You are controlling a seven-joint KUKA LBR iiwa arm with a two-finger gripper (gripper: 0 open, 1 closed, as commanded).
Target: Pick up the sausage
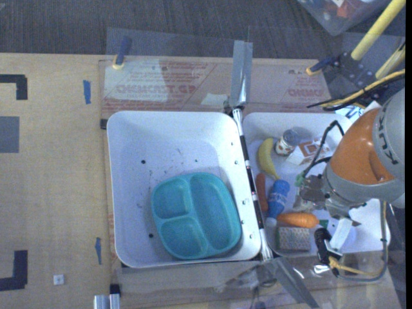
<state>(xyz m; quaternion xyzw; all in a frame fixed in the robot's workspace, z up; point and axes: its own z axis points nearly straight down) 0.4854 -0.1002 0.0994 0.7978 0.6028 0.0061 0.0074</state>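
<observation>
Sausage lies lengthwise against the right bin's nine o'clock wall, seemingly crowded there by the blue bottle at its three o'clock, with the banana toward twelve. Your gripper hangs further toward three, beyond the bottle; the wrist's bulk masks it, so you cannot tell whether it is open or closed

Your one fixed camera, high over the desk, looking down at a slant.

You see both white bins side by side: the left bin sits mid-frame, the right bin runs toward the right edge, where the arm enters. The desk's far side lies along the top, dark floor beyond it.
</observation>
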